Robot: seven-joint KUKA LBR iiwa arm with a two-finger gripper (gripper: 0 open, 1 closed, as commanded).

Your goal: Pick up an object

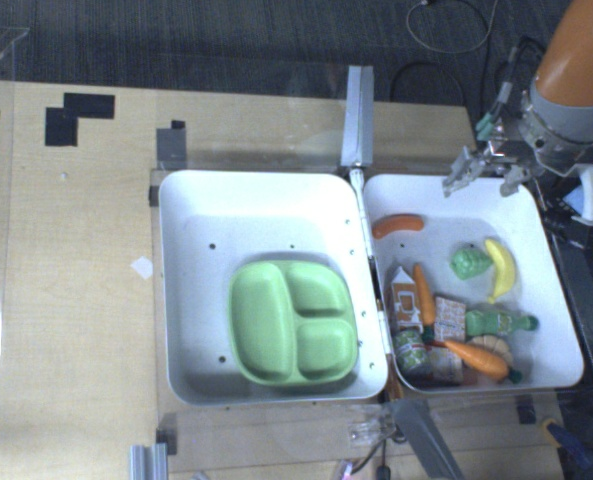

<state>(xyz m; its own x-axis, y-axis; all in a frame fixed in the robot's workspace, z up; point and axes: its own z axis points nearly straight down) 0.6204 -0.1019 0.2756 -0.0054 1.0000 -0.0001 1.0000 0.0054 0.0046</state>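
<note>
A pale wooden bench [66,298] fills most of the scene, with black tape patches [79,116] stuck near its far left and dark carpet [226,8] beyond, where a thin cable [454,23] loops across the floor. Two white bins sit side by side, a metal bar [357,118] rising at the seam between them.

The claw [486,171] hangs over the far rim of the right bin [568,353], at its upper edge, under the grey wrist and orange band of the arm [581,58]. Its two thin fingers are spread apart, with nothing between them.

Down and to the left of the claw lies an orange sausage [398,225]. Well below it, a green lump [469,262] touches a yellow banana [499,266]. Further down the clutter thickens: a small carton [404,303], an upright carrot [423,296], a green bottle [499,322] lying on its side, and a bigger carrot [476,357] laid over packets near the front wall, all crowded together.

Far to the claw's lower left, the left bin [191,218] holds a green divided tray [294,320].
</note>
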